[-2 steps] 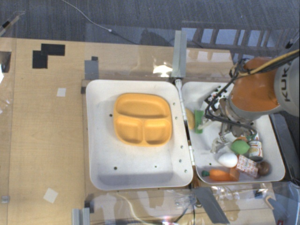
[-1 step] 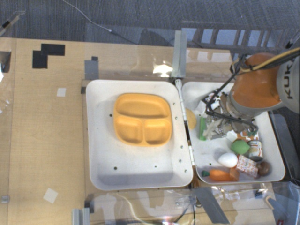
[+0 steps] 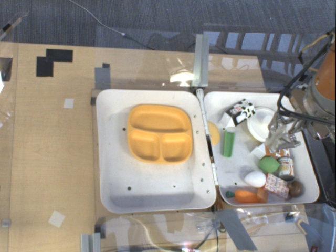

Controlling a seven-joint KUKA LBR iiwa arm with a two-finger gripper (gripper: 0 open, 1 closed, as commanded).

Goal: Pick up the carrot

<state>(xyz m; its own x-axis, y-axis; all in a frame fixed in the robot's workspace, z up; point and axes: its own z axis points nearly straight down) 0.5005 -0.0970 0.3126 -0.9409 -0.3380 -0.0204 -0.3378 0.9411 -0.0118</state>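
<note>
The small orange carrot (image 3: pixel 245 196) lies at the near edge of the right shallow white bin (image 3: pixel 226 161), just left of a patterned red-and-white packet (image 3: pixel 277 185). Just beyond sit a white egg (image 3: pixel 255 179) and a green round fruit (image 3: pixel 269 165). Farther right, the metal two-finger gripper (image 3: pixel 282 139) hangs over the bin; whether its jaws are apart I cannot tell. The left white bin (image 3: pixel 113 193) holds a yellow three-compartment plastic tray (image 3: pixel 159 133).

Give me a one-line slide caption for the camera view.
Gripper hovers over the right bin; carrot lies at its near edge, yellow divided tray in the left bin.
</note>
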